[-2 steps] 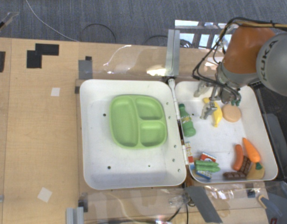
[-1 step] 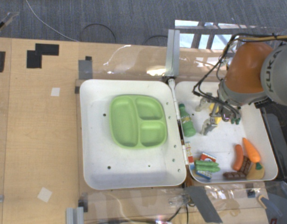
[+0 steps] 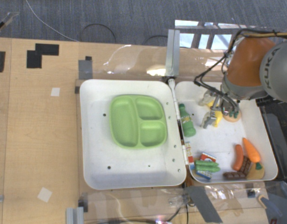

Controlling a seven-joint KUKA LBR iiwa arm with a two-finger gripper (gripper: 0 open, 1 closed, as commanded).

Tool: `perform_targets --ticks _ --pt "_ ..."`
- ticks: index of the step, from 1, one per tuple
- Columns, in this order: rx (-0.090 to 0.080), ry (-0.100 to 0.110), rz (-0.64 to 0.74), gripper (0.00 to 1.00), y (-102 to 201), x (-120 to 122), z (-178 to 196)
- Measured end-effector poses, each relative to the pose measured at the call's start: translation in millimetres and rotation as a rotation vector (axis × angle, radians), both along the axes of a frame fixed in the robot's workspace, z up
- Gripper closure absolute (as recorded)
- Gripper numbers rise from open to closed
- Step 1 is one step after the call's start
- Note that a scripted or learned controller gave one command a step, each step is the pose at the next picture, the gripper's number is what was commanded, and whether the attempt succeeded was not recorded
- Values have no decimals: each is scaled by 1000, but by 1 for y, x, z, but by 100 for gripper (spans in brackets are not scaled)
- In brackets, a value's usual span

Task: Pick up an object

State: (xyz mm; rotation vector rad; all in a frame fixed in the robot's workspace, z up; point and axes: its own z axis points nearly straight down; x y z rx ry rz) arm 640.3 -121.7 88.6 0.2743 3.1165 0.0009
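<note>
My gripper [image 3: 215,114] hangs low over the upper part of the right bin [image 3: 269,143], under the orange-banded wrist. A small yellow object [image 3: 218,119] lies right at its tip, partly covered by it. A round tan piece [image 3: 233,117] sits just right of that. A green bottle [image 3: 185,120] lies along the bin's left wall, a short way left of the gripper. At the lower right lie two orange carrots [image 3: 251,149] and a brown chocolate bar [image 3: 234,175]. A red, green and blue packet [image 3: 206,165] rests at the lower left.
The left bin [image 3: 94,162] holds a green divided plate [image 3: 137,121] in its middle. A raised divider [image 3: 179,125] separates the two bins. Black cables run from the arm across the right bin's upper edge.
</note>
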Motion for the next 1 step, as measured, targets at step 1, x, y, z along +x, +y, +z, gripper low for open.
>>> perform_targets --ticks 1 --pt "-2 -14 6 100 1 4 16"
